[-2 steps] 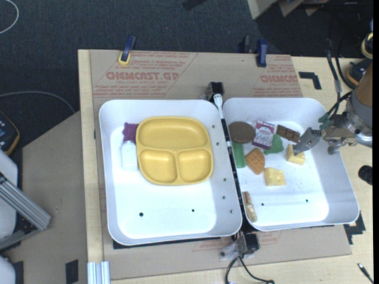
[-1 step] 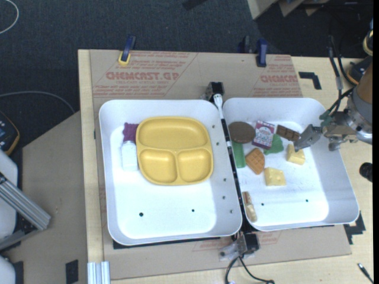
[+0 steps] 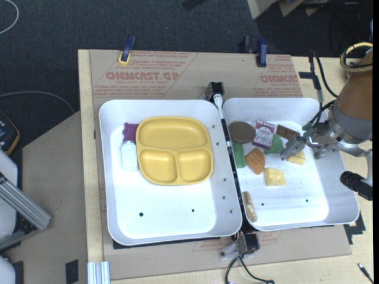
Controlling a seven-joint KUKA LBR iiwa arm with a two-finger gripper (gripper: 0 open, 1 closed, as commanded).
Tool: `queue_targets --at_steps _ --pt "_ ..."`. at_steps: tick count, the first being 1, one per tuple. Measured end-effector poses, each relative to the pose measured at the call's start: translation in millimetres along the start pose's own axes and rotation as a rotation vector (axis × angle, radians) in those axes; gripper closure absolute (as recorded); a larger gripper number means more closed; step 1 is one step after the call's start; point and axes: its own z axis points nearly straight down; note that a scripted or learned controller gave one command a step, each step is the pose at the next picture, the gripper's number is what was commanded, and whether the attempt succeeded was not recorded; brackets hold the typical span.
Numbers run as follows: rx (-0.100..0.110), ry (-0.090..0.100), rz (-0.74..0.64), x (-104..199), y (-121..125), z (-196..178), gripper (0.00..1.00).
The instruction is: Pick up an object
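Gripper (image 3: 294, 149) low in right bin (image 3: 320, 212); jaws' state cannot be told. Yellow cheese wedge (image 3: 274, 176) lies just down-left of it, nearest target.

A robotics lab: a plywood-topped table (image 3: 177, 70) held by clamps (image 3: 125, 52), two white bins (image 3: 112, 158) fixed on it, loose cables (image 3: 35, 93) on dark carpet (image 3: 59, 16), and aluminium framing (image 3: 23, 203) alongside.

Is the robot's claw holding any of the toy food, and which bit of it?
Cannot be told: the gripper sits low over the right bin, beside a yellow piece.
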Motion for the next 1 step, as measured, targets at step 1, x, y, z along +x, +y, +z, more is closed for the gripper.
queue_targets --at_steps 1 --pt "0.000 0.000 0.002 -0.3 -8.3 46.4 0.00"
